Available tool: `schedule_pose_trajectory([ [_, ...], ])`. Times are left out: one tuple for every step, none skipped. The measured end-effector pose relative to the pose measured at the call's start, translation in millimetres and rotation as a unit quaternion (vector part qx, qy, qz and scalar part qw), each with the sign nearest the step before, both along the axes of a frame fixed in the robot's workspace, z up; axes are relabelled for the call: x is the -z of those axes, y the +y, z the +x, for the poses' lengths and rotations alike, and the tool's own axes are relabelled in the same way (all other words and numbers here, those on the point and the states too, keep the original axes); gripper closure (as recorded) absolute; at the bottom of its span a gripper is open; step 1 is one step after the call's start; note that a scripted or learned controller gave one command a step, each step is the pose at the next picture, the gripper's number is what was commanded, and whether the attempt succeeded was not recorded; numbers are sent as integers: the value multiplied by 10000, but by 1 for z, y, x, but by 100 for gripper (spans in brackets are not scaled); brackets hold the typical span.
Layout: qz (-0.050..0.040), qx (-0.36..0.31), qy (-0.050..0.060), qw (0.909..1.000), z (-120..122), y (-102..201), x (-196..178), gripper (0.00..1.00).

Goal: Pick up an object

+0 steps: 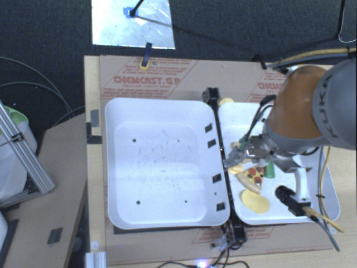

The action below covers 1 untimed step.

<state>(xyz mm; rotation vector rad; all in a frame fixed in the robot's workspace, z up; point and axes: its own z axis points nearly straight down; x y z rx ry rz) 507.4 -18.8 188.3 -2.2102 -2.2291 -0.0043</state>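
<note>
Pizza-slice toy, a wedge with red dots on yellow, lies in the right bin near its left wall; round flat yellow disc just beside it toward the near rim; small green piece at the wedge's right; pale yellow lump at the bin's far rim; gripper sits low over the bin's left side, close to the wedge's tip; cannot tell whether the jaws are open or closed, nothing seen between them; left bin, white moulded plastic with rounded corners, has a scuffed floor with small dark holes; both bins rest on a brown sheet printed "CHEMCAST GP" in repeated red letters; shiny foil square on dark carpet beyond.
</note>
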Motion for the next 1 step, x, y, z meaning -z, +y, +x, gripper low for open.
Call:
schedule_pose_trajectory([
  [13, -47, -22, 10000, 35, 137, 4, 0],
])
